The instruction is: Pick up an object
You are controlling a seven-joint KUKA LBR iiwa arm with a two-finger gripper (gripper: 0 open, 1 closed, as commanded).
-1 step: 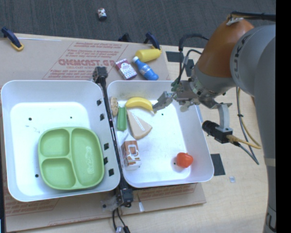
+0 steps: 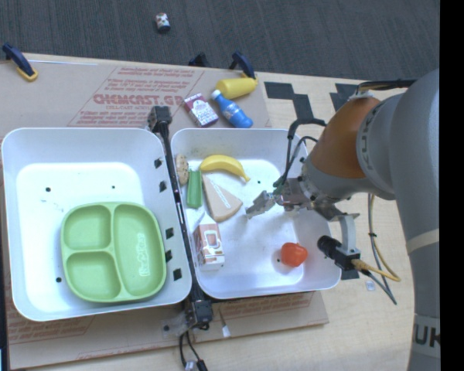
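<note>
Nearest the lower edge of the frame, a pale green three-compartment plastic tray is lying in the left white bin, while a small red rounded fruit-like object is resting at the lower right of the right white bin. A small red-and-white carton is sitting by that bin's left wall. Slightly higher, the metal two-finger gripper is hovering over the bin's centre, its fingers standing slightly apart and holding nothing, just beside a tan wedge-shaped block. Above these, a green cylindrical stick and a yellow banana are lying. Farthest, on the cardboard at the upper centre, a blue bottle, a yellow squash-shaped toy and a small dark red packet are resting.
</note>
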